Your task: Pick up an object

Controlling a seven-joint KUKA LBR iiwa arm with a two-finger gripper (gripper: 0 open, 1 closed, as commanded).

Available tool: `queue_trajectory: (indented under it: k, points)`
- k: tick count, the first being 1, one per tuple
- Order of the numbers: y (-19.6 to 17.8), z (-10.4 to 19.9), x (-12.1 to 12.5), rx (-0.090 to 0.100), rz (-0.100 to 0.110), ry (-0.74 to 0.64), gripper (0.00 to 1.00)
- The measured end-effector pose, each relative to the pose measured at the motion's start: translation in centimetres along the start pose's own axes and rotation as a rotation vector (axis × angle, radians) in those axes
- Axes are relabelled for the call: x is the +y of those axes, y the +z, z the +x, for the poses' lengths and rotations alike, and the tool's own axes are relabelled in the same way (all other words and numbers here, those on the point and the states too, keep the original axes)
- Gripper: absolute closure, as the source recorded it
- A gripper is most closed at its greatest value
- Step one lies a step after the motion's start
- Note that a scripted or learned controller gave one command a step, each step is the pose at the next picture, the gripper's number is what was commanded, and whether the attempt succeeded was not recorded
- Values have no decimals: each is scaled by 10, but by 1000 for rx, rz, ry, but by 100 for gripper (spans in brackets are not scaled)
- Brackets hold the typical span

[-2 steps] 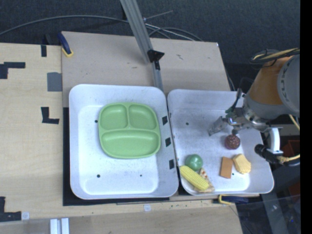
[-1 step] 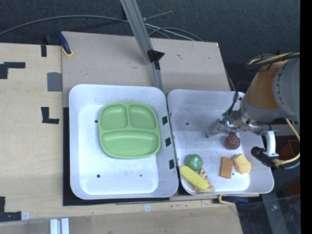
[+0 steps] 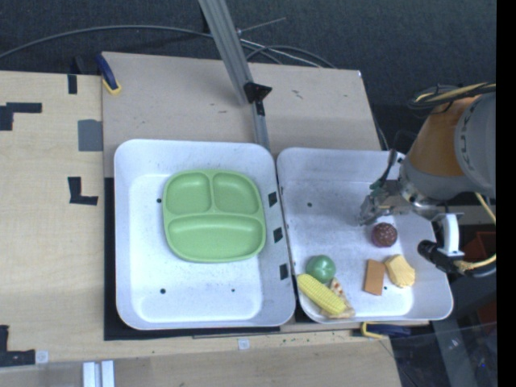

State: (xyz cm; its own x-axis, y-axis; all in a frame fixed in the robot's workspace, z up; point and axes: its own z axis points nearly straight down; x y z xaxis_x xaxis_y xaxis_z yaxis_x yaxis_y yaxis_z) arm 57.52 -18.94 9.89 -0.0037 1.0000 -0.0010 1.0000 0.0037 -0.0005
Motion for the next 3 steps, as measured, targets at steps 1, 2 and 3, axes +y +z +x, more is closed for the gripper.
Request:
queue_trajectory:
  k: [1, 2, 3]
  points:
    - [-57, -9, -3, -1, -5, 3, 100]
    - [-118, -15, -6, -2, -6, 3, 100]
    - [-164, -15, -4, -1, -5, 2, 100]
